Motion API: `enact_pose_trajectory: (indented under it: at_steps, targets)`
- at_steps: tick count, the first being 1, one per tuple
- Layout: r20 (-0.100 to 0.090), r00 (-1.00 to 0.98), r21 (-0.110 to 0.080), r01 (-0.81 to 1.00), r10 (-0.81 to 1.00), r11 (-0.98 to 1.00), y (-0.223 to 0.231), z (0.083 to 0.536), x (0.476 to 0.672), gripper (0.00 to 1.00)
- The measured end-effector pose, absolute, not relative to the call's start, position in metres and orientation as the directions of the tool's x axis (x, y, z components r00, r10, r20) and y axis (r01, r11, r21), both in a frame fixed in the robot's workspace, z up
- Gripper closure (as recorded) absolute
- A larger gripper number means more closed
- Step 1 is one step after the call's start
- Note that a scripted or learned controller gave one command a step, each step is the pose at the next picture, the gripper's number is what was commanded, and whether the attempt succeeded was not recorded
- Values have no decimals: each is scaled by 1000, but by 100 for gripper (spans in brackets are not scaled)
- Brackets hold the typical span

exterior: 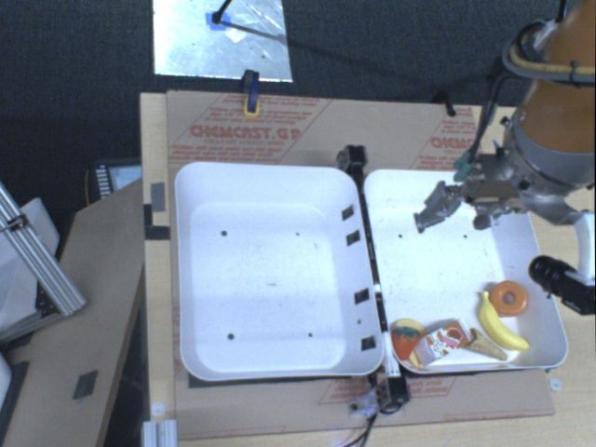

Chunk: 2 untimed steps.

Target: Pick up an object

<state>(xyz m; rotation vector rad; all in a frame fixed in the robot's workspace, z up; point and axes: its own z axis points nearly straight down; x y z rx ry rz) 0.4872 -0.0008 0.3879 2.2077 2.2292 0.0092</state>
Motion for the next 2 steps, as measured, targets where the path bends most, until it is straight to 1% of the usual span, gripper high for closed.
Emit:
enact_pose_trajectory:
  at_steps: [1,2]
  targets:
    - [3,-12,11,1000,1000,12,72,468,487,0]
    - [4,-11,9,1000,1000,11,135,535,486,0]
